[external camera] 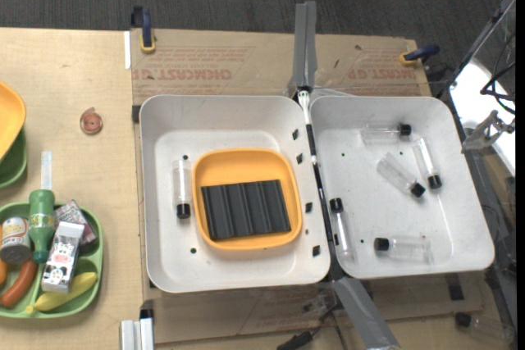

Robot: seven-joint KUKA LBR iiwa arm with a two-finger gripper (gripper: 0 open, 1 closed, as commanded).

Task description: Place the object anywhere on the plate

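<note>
Camera view: we see a dark ridged block (pixel 245 207) lying on the orange plate (pixel 246 161) in the left bin (pixel 156 176); the tool's state we cannot tell.

At the right margin, the side from which the arm reaches in, a pale metal bracket (pixel 490 127) and dark slanted struts (pixel 502 20) stand just outside the right bin (pixel 459 258). Whether either piece belongs to the arm cannot be told. Its pose and the state of its gripper cannot be read here.
</note>
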